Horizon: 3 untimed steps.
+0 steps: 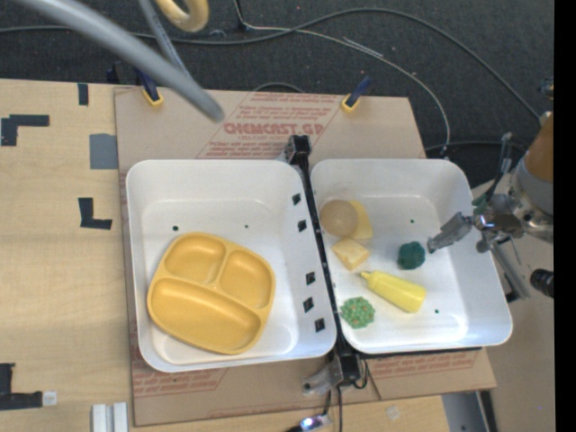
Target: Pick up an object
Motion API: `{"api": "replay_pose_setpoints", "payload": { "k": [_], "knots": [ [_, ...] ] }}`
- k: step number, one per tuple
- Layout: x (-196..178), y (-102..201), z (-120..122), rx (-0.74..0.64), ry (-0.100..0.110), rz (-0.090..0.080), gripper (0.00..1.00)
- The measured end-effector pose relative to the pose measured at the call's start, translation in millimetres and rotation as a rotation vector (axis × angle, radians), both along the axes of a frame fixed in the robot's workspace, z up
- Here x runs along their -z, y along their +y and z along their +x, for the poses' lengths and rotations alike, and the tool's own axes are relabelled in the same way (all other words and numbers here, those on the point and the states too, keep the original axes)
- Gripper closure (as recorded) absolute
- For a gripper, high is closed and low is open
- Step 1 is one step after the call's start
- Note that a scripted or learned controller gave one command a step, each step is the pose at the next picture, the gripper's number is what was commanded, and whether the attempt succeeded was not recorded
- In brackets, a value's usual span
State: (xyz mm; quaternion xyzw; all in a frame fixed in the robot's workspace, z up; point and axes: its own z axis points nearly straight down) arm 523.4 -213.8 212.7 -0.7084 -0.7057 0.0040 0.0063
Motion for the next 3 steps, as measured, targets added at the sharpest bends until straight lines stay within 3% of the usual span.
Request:
{"api": "replay_pose_setpoints", "payload": {
  "k": [1, 3],
  "knots": [
    [-7, 1, 3, -0.005, -0.013, -0.003, 0.00],
    [100, -1, -17, -0.004, -0.009, -0.002, 0.00]
  ]
}}
